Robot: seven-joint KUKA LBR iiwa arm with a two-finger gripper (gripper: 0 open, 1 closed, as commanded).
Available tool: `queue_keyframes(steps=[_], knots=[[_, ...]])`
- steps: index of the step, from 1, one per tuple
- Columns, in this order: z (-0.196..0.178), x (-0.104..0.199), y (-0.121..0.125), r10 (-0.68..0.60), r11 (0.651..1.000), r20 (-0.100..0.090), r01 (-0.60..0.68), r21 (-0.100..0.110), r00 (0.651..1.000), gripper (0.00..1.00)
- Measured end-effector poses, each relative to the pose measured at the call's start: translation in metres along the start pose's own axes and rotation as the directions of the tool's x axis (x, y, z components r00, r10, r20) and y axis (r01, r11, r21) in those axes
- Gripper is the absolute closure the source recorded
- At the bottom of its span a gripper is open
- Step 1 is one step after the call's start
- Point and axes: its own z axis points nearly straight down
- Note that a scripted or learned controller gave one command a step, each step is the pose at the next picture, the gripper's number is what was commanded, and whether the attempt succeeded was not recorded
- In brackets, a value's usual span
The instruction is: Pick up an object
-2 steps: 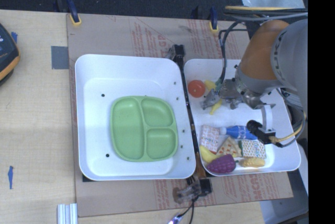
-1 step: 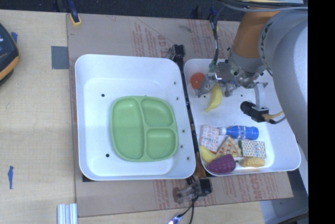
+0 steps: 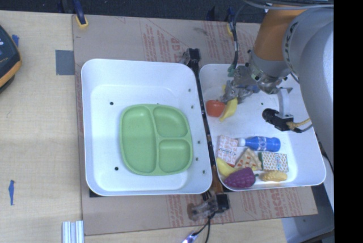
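The gripper (image 3: 234,94) hangs low in the right bin (image 3: 306,145), and a yellow banana (image 3: 229,109) is clenched between its fingers, just beside a red tomato (image 3: 215,107). More toy food lies at the near end of this bin. A green tray (image 3: 155,138) rests in the left bin (image 3: 102,88).

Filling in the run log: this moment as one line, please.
arm: over right bin | tool: low, at banana beside tomato | lifted: nothing seen | left bin: green tray
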Motion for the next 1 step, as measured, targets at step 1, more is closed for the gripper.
queue_keyframes(steps=[1], knots=[[-0.0921,0.0736,-0.0470,0.006,0.998,0.008,-0.005,-0.056,1.000,1.00]])
